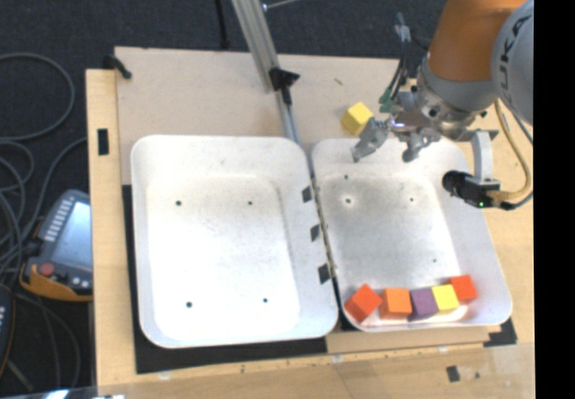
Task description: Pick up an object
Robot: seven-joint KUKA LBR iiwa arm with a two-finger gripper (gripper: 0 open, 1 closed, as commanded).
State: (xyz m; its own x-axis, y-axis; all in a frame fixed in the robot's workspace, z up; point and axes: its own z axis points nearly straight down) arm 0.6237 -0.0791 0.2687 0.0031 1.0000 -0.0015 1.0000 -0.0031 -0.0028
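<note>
The light wooden bench (207, 92) carries two shallow white plastic bins side by side: the left bin (225, 240) and the right bin (409, 226), their inner rims touching along the middle. The grey arm with its orange band (472, 24) reaches in from the right and hangs over the far edge of the right bin. A slanted aluminium rail (256, 24) crosses the far side of the bench and ends near the seam between the bins. The two-finger metal gripper (392, 142) is spread open, its fingers (367, 144) apart with nothing between them, above the far rim of the right bin. Along the near wall of the right bin lies a row of small blocks, touching: an orange-red cube (364, 301), an orange cube (397, 300), a purple cube (422, 302), a yellow cube (446, 297) and a red-orange cube (464, 288). A separate yellow cube (357, 117) sits on the bench just beyond the right bin, near the gripper's left finger.
</note>
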